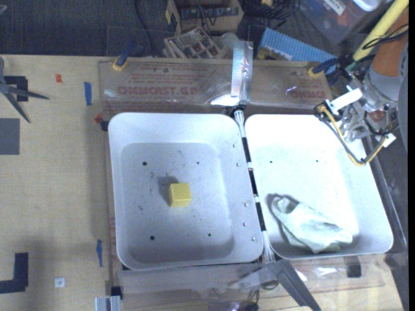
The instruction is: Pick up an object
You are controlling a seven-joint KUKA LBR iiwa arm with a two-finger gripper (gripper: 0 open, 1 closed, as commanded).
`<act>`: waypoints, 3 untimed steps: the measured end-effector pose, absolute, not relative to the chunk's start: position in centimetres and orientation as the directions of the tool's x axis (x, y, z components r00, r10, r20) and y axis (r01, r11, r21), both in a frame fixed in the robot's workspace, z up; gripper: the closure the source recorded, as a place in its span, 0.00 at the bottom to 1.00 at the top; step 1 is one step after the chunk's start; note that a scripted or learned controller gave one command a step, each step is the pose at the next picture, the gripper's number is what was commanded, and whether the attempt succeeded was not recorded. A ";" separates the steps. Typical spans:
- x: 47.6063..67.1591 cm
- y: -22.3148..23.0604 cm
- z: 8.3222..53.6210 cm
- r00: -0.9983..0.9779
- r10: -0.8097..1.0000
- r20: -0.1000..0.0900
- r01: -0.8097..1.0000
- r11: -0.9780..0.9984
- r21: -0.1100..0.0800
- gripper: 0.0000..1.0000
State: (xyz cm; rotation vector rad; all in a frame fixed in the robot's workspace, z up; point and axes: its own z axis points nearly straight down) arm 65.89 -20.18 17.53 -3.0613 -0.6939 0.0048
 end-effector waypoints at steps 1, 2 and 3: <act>58.1 -22.2 9.5 0.834 0.552 0.002 0.552 -0.834 -0.002 1.00; 59.7 -22.3 18.6 0.961 0.276 0.000 0.276 -0.961 -0.001 1.00; 59.8 -22.3 19.6 0.961 0.278 -0.001 0.278 -0.961 -0.001 1.00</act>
